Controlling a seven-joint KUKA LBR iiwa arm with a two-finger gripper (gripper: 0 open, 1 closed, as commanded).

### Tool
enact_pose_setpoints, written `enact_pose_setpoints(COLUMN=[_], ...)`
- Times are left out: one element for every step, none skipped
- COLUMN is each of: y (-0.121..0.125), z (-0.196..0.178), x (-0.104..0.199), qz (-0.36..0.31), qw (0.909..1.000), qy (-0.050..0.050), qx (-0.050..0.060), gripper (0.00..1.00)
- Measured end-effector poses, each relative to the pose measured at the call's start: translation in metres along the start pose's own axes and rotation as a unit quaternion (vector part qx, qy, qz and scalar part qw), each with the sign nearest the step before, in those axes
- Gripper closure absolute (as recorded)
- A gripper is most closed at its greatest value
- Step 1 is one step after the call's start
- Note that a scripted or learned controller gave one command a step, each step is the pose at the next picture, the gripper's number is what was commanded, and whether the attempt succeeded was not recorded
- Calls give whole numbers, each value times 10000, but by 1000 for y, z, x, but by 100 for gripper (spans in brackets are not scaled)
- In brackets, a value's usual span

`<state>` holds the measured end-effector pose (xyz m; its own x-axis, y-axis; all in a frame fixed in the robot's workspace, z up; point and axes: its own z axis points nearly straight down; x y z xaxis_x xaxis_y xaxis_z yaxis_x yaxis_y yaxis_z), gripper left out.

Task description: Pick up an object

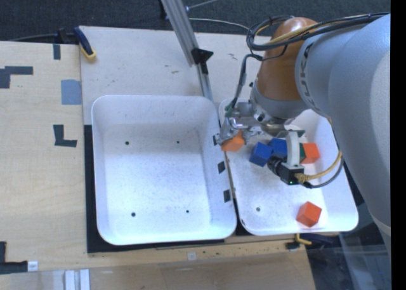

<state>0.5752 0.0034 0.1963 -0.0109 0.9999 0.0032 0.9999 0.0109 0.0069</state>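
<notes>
— Reaching in from the right, the gripper (pixel 232 131) sits low at the left edge of the right bin (pixel 273 219), hard against the wall it shares with the left bin (pixel 152 174). Can you see how the claw stands?

— Not clearly. Metal parts crowd the spot, so I cannot tell how far apart it is. An orange block (pixel 233 143) lies right under the tip, touching it or nearly so, but whether it is gripped I cannot say.

— What lies next to that?

— Just to the right, a blue block (pixel 261 155) with a second blue piece (pixel 278 147) pressed against it, partly under the wrist. Beyond those, another orange block (pixel 310 152) peeks out beside a white part of the tool.

— And farther off?

— A third orange cube (pixel 309 214) sits alone near the right bin's front corner, well apart from the rest. The grey arm (pixel 355 85) with its orange band (pixel 282 60) covers the bin's back. A slanted aluminium rail (pixel 181 22) crosses the bench behind the left bin, and a yellow-and-blue clamp (pixel 84 42) lies at the bench's far left corner.
</notes>
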Motion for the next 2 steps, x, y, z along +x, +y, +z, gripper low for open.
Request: enact_pose_setpoints(y=[-48, -24], z=[5, -68], x=[55, 64], qz=[19, 37], qw=[10000, 10000], qy=[-6, -13], qx=[68, 8], gripper=[100, 100])
